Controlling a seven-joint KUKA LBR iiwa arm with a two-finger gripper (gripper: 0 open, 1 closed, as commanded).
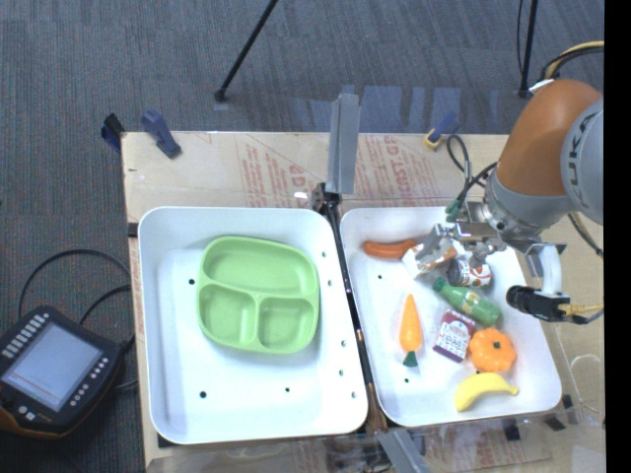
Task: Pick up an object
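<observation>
1. Two white bins are sitting side by side on the bench [246, 170]; the left bin [168, 402] is lying well to the left of the gripper, and the right bin [389, 392] is lying directly beneath it.
2. One grey arm [552, 156] with an orange band is reaching in from the right; its gripper [441, 249] is hanging low over the far part of the right bin, and whether it is wide, narrow or holding anything cannot be told from this angle.
3. One green divided plate [259, 295] is resting in the left bin, well to the left of the gripper and a little nearer the camera.
4. One red-orange sausage [387, 249] is lying just left of the gripper, close to its tip; a small can [467, 272] is sitting just right of the gripper, partly hidden by the wrist hardware.
5. One green bottle [469, 304] is lying on its side near the gripper, on the camera side and slightly right; an orange carrot [410, 325] is lying on the camera side and slightly left.
6. One dark red packet [455, 335] is lying beyond the bottle, touching a small orange pumpkin [492, 351] on its right.
7. One yellow banana [483, 390] is lying farthest from the gripper, just past the pumpkin, near the bin's front right corner.
</observation>
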